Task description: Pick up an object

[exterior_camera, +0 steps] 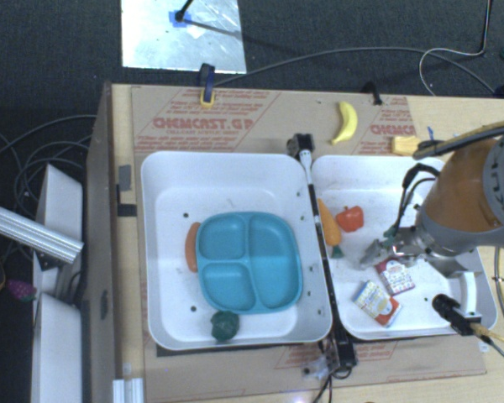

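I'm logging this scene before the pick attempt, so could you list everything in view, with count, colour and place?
Bins: 2, white, side by side on the bench.
Divided plate: 1, blue, left bin.
Carrot-like piece: 1, orange, left of the plate.
Round object: 1, dark green, left bin front.
Tomato-like toy: 1, red, right bin.
Carrot toy: 1, orange, right bin's left wall.
Small packets: 2, white and red, right bin front.
Banana: 1, yellow, on the bench behind the bins.
Arm: 1, grey and orange, over right bin.
Gripper: 1, above the packets.
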Available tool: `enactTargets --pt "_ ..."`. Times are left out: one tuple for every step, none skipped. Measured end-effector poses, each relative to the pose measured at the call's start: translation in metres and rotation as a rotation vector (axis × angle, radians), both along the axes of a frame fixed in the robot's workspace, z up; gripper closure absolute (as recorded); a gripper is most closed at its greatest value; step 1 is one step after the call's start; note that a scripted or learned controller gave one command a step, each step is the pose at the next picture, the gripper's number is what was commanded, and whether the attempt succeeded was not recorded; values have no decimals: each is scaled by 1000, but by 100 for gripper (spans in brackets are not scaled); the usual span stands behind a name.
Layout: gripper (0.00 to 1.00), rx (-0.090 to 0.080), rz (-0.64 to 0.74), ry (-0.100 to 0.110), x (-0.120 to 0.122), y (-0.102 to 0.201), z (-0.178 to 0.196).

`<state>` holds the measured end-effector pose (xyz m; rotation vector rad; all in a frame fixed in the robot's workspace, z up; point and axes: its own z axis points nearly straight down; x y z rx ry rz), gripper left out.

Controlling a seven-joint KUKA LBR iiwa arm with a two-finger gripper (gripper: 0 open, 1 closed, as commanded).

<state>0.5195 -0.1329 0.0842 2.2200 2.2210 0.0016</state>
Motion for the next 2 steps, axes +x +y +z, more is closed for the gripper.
enactTargets --pt "100 0 0 -1 1 0 10" --pt "100 1 3 -1 31 70 101"
